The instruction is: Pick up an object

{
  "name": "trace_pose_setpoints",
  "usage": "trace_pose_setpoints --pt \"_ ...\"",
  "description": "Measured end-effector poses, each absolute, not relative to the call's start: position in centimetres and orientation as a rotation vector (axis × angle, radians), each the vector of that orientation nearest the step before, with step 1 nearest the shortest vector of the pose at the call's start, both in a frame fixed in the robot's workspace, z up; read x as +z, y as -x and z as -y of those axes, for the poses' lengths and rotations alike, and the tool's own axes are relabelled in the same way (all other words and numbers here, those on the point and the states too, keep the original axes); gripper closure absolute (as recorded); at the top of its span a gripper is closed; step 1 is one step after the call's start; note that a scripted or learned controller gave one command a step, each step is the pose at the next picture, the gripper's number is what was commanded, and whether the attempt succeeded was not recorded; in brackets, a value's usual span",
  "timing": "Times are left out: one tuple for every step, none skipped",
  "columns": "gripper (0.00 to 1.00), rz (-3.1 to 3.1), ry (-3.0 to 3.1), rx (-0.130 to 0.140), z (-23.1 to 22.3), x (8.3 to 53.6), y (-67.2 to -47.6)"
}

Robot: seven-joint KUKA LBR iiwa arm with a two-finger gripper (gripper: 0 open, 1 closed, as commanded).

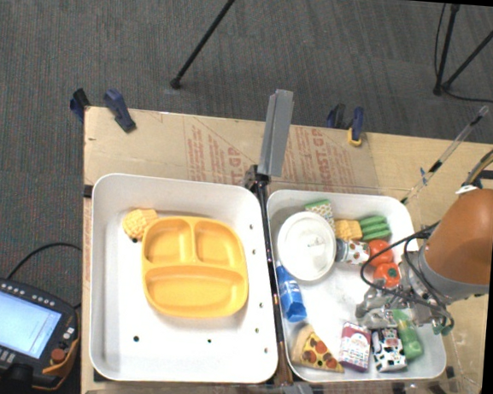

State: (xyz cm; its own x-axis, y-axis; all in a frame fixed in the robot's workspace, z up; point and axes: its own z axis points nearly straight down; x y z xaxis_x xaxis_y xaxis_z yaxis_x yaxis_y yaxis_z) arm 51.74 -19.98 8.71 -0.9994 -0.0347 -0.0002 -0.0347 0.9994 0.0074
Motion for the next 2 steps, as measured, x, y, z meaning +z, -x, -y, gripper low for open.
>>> trace_pose_setpoints --pt "0.00 -3.133 0.240 0.004 18.1 8.7 -47.9" --pt "0.00 -3.116 0.378 0.004 15.9 8.8 -54.4"
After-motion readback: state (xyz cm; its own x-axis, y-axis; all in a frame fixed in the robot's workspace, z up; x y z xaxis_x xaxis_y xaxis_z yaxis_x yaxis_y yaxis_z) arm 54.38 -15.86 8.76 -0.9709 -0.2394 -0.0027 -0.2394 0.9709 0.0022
